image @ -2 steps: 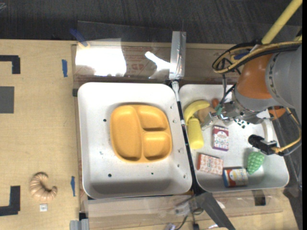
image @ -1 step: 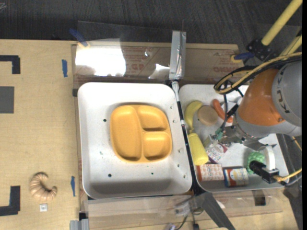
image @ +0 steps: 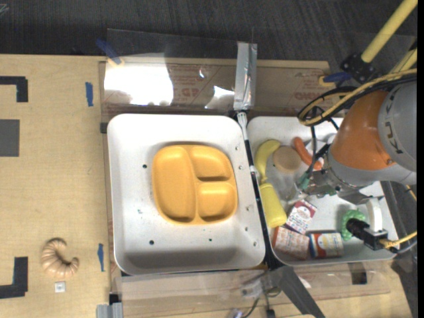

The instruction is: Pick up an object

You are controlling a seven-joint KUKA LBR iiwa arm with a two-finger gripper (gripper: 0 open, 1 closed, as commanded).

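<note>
Left bin [image: 126, 197] (white) holds yellow tray [image: 194, 182] — right bin [image: 331, 260], clutter.

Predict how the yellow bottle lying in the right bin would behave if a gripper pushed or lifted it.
The yellow bottle lies on its side against the bin wall, so a sideways push would probably roll it. Its smooth, rounded body looks glossy and could slip between flat fingers. It seems to be stiff plastic, so it would likely keep its shape when lifted; its weight cannot be judged.
</note>
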